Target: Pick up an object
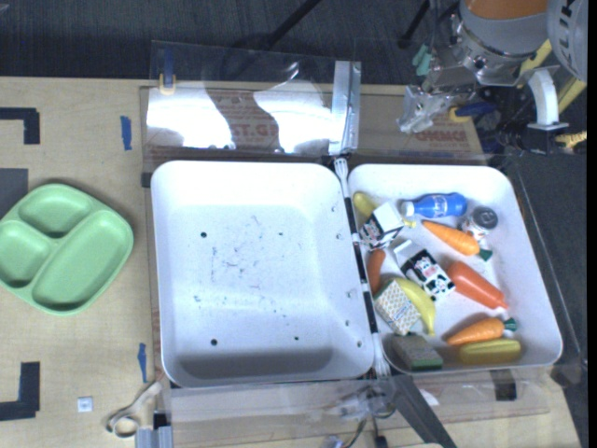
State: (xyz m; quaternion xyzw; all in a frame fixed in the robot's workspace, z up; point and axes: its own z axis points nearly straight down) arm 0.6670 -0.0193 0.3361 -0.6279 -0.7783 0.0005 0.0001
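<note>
Two white bins sit side by side on your bench (75, 110). The right bin (534, 250) holds the pickable things: a blue bottle (438, 204) at the far side, three toy carrots (476, 286), a banana (420, 301) and a sponge (415, 353) near you. The left bin (187, 194) shows bare floor. Your gripper (422, 110) hangs beyond the right bin's far edge, clear of everything; whether it is clenched or released, you cannot tell. A green divided plate (61, 245) lies far left.

Setting: robotics lab test bench. Evidence: plywood bench (75, 138) marked with black and blue tape, two white bins (187, 185) side by side, clear acrylic panel (247, 101) behind. Dark carpet floor (187, 7) with stand legs and cabling beyond.
</note>
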